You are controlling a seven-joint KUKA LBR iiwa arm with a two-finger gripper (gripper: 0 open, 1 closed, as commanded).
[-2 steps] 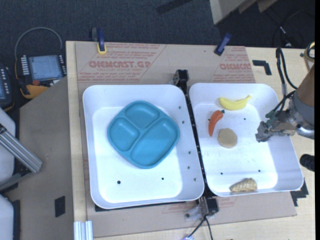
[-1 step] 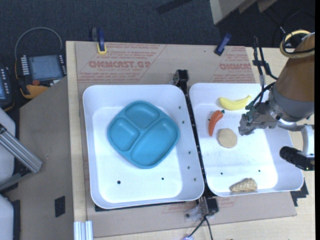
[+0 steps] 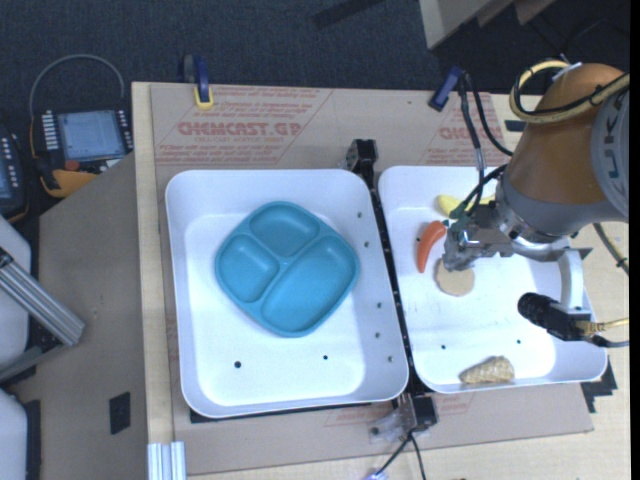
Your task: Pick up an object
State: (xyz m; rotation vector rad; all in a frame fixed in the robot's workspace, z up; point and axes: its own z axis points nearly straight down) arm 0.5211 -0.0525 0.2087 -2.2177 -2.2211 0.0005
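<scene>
In the right bin [image 3: 560, 368] my gripper [image 3: 456, 257] hangs low over a small round tan piece [image 3: 456, 283], its tip just above or touching it. An orange-red carrot-shaped piece [image 3: 428, 244] lies just left of the gripper. A yellow piece [image 3: 449, 205] peeks out behind the wrist at the bin's far side. A tan, bread-like chunk [image 3: 487, 371] lies near the bin's front wall. The arm [image 3: 560, 148] covers the bin's upper right part.
The left bin [image 3: 190, 298] holds a blue divided plate [image 3: 287, 266], tilted a bit. Black clamps [image 3: 362, 154] sit where the bins meet. A black fitting with cables [image 3: 550, 315] juts out at the right bin's right side.
</scene>
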